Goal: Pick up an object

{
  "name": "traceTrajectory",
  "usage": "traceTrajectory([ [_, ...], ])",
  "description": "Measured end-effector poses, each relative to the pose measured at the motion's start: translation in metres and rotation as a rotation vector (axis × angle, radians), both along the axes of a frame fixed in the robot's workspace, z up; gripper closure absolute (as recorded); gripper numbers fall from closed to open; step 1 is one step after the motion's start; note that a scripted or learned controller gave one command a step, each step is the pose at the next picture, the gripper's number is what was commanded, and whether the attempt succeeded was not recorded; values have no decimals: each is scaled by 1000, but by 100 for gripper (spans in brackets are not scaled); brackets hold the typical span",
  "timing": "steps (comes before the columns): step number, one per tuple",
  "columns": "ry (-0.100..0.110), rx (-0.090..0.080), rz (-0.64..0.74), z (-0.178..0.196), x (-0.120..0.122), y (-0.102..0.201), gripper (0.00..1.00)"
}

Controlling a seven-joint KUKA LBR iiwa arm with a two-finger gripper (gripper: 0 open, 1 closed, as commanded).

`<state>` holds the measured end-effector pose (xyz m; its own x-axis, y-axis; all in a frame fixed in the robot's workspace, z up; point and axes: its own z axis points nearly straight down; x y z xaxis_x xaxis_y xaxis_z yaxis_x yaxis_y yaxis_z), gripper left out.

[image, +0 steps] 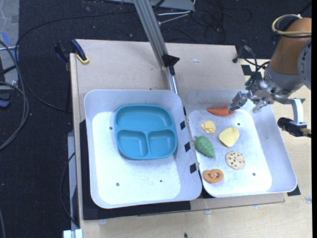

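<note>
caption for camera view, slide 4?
Hand at the orange carrot in the right bin; blue tray left.

The grey arm reaches in from the right, tool lowered.

A blue divided tray lies in the left bin.

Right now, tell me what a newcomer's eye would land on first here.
The blue divided tray fills the middle of the left bin. In the right bin small toy foods cluster, and the gripper hangs over its far edge by the orange carrot.
</note>
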<state>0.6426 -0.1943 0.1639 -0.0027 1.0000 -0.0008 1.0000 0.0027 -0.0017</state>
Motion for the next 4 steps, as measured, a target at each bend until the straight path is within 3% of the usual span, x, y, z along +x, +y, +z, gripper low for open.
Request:
traceTrajectory([
  [1,2,1,-1,-52,-8,8,0],
  [2,-4,-1,0,-38,-6,7,100],
  [4,-9,-2,-1,74,-6,10,100],
])
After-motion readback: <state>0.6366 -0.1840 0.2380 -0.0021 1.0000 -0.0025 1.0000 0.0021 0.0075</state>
